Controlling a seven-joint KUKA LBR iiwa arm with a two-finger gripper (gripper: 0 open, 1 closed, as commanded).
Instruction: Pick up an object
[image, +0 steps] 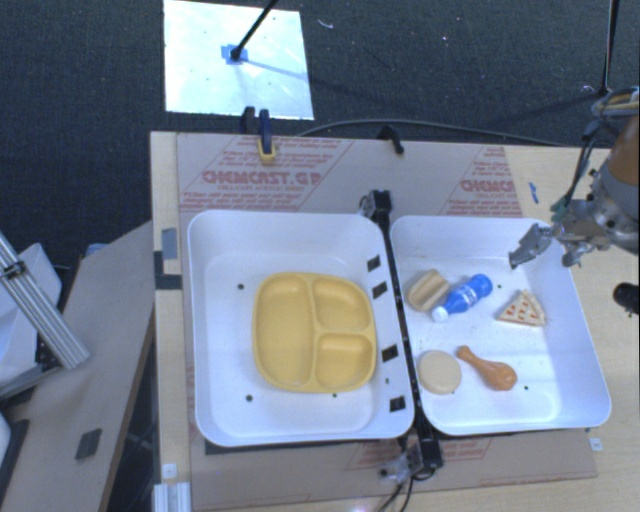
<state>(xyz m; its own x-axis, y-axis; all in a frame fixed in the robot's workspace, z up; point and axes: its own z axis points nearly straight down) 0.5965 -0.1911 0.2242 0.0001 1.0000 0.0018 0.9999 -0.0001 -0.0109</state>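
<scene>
Bottle (463, 297) looks light, rigid, slick; I'd pinch it across mid-body, though whether my jaws (545, 247) stand open, I cannot tell.

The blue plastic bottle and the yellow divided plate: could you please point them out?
Blue plastic bottle (463, 297), camera view, on its body.
Yellow divided plate (314, 331), camera view, on its central ridge.

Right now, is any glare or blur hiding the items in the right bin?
Camera view: light is even and soft, items in the right bin are sharp; the blue bottle and drumstick read clearly; the hand looks slightly blurred; white bin walls are bright, not blown out.
</scene>
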